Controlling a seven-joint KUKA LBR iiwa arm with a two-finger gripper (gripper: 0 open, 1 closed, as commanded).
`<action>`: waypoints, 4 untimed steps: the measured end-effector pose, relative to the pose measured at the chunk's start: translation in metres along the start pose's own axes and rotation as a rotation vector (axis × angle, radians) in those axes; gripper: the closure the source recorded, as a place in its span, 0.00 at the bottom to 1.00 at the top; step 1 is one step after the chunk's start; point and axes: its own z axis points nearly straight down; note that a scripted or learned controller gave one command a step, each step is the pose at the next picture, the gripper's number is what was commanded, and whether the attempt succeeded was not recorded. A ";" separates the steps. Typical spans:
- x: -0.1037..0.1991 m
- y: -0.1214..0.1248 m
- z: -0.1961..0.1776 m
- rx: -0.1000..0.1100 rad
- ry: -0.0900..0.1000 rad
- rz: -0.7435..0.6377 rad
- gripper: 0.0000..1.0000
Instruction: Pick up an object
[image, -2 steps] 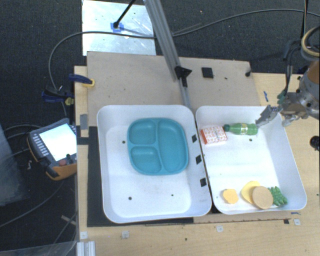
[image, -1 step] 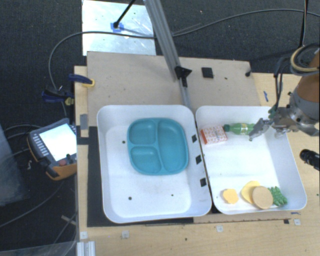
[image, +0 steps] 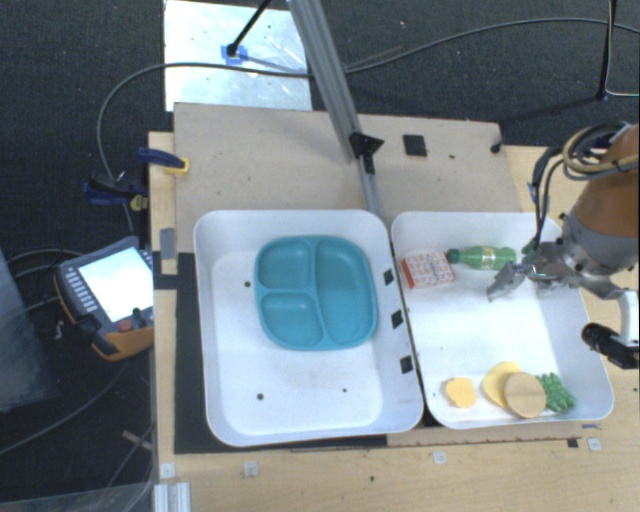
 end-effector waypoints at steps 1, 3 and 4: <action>0.000 -0.010 0.052 -0.001 0.000 -0.001 0.00; 0.008 -0.011 -0.020 -0.009 -0.002 -0.005 1.00; 0.007 -0.010 -0.074 -0.011 -0.003 -0.005 1.00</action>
